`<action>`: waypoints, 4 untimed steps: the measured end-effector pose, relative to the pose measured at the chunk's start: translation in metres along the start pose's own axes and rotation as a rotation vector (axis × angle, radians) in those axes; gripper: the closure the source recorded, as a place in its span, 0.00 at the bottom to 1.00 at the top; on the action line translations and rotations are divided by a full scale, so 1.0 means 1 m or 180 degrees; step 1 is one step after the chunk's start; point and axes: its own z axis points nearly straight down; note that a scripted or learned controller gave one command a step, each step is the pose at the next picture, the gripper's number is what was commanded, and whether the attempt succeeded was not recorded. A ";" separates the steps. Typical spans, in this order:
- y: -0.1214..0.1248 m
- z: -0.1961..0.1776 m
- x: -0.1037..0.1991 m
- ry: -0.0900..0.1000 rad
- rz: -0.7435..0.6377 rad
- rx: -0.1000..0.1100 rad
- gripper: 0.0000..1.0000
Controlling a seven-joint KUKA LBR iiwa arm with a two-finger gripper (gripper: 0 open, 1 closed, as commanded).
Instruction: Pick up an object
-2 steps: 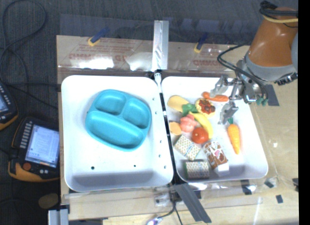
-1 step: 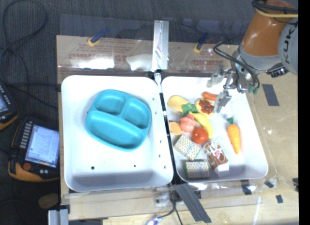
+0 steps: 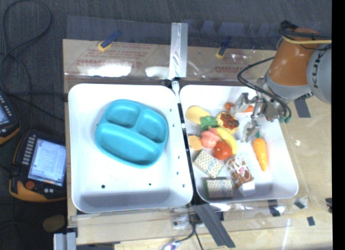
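The toy food sits in the right bin (image 3: 288, 181), piled toward its left side. In the pile I can see a red tomato (image 3: 222, 150), a yellow banana (image 3: 228, 137), a pale lemon shape (image 3: 196, 114) at about 11 o'clock from the tomato, and some small boxes (image 3: 207, 163) at 6 o'clock. An orange carrot (image 3: 260, 152) lies alone at 3 o'clock from the pile, well apart from the rest.

The gripper (image 3: 253, 118) hangs over the back part of this bin, at about 12 o'clock from the carrot and near it. Its fingers (image 3: 249, 130) point down and look spread apart, with nothing between them, though the shiny metal makes this hard to read. So I think the arm is in the reaching step, and nothing is picked up yet.

Next, I guess the claw needs to go down over one toy and close on it. The carrot looks like the easy one, since it has free space around it. The piled toys touch each other and could get pushed.

The left bin (image 3: 86, 189) holds a blue tray (image 3: 132, 131) with three parts. Both bins rest on a wooden bench (image 3: 312, 152). At 9 o'clock, on the dark floor, lies a handheld screen (image 3: 40, 162) with black cables (image 3: 21, 22).
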 end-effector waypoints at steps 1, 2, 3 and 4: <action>0.048 0.009 0.018 -0.0071 0.0734 0.0009 0.00; 0.047 -0.003 0.015 -0.0096 0.0731 0.0025 1.00; 0.119 -0.135 0.046 -0.0002 0.0763 -0.0010 1.00; 0.089 -0.098 0.062 0.0001 0.1024 -0.0009 1.00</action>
